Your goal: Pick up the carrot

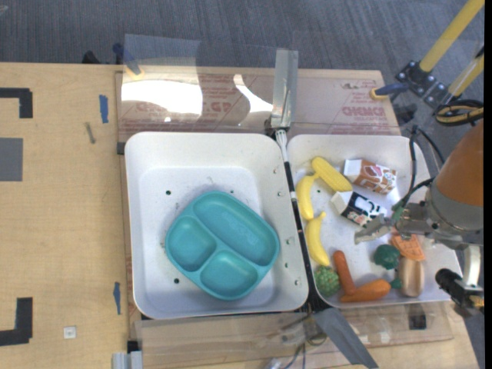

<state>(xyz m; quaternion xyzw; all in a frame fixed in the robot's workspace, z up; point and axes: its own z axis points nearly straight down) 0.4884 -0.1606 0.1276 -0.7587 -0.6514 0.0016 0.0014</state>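
Right bin (430,302): the carrot (367,290) lies along the front wall, touching a red sausage (343,271) and near broccoli (387,257); the pincer (377,229) hovers behind it, open and empty. Risk: crowded neighbours may deflect a finger or get grabbed instead

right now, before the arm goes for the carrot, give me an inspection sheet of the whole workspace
surface: wooden bench bearing two white bins side by side, left bin and right bin.
job's things: carrot lying along the right bin's near edge, ungrasped.
clutter: teal divided plate in the left bin; in the right bin, corn cob, two bananas, hot dog, broccoli, green leafy piece, small food packets.
grippers: gripper above the right bin's right side, holding nothing visible.
cables: black cable beside the arm.
surroundings: grey carpet, yellow poles.
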